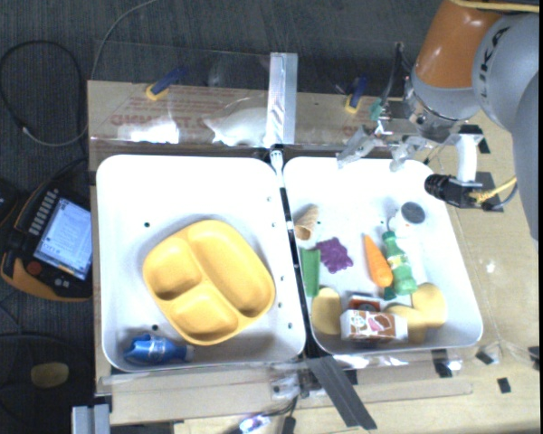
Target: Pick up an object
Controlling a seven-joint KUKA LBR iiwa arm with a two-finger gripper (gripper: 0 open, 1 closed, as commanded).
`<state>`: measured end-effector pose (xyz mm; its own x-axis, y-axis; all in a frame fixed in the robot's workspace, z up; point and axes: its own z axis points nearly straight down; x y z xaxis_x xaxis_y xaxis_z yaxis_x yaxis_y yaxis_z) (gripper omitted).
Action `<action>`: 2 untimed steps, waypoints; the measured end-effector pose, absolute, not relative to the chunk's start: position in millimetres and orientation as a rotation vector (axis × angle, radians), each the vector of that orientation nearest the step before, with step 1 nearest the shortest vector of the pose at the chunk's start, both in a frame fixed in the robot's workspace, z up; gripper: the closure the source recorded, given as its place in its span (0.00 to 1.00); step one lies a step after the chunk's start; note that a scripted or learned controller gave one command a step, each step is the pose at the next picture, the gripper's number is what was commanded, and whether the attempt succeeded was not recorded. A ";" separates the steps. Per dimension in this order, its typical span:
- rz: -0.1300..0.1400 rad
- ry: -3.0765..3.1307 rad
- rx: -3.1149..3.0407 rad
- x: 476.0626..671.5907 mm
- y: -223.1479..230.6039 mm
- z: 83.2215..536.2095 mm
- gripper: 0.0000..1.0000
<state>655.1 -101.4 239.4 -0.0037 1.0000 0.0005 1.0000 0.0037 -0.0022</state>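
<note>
My gripper (pixel 376 150) hangs over the far rim of the right bin (pixel 452 242), its fingers spread open with nothing between them. Below it in that bin lie a purple grape bunch (pixel 334 255), an orange carrot (pixel 376 259), a green bottle (pixel 397 265), a green strip (pixel 309 271), a tan shell-like piece (pixel 305 221), a dark round disc (pixel 412 212), a red and white carton (pixel 373 325) and two yellow pieces (pixel 424 305). All of them lie apart from the gripper, nearer the front.
The left bin (pixel 118 206) holds a yellow divided plate (pixel 208 280) and a blue can (pixel 154 348) at its front left corner. A metal divider post (pixel 281 98) stands behind the seam between the bins. Blue clamps (pixel 166 81) sit on the back board.
</note>
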 end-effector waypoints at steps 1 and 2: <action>0.003 -2.334 -2.102 611.9 -151.3 173.8 0.00; -0.003 -2.544 -1.844 581.3 -163.4 121.7 0.00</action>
